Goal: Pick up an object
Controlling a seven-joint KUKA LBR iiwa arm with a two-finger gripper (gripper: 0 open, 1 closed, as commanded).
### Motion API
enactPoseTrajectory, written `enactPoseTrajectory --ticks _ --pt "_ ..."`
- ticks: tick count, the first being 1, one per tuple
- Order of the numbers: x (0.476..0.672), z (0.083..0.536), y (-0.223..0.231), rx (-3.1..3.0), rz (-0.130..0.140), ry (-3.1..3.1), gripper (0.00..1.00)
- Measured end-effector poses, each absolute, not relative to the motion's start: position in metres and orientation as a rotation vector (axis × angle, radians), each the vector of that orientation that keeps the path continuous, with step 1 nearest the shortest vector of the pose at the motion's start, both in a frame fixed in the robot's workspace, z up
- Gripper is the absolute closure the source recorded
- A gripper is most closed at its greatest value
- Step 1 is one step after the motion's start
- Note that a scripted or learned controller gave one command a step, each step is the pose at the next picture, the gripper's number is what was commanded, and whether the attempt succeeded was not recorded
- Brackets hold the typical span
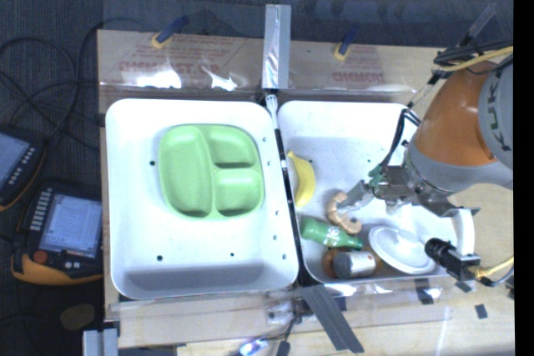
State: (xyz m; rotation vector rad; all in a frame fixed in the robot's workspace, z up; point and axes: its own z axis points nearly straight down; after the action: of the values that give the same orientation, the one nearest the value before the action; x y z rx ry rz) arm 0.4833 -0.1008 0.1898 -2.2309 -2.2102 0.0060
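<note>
The grey arm with its orange band [446,129] reaches in from the right over the right shallow white bin [334,129], its end effector [367,188] low above a pink and tan ring-shaped toy [340,213] near the bin's middle; whether it is released or clenched cannot be told. Just left of the ring lies a yellow banana [304,178] against the bin's left wall. Below the ring a green bottle [329,233] lies on its side, with a brown and silver can [350,263] beneath it and a white round dish [399,249] to the right. The left white bin [133,263] holds a green divided plastic tray [210,169], resting on the tabletop [400,62]
</note>
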Motion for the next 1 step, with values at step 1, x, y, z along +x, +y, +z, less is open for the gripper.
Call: enactPoseTrajectory --ticks 1 --pt "0.5372 0.0938 -0.0947 -2.499 0.005 -1.901 0.0"
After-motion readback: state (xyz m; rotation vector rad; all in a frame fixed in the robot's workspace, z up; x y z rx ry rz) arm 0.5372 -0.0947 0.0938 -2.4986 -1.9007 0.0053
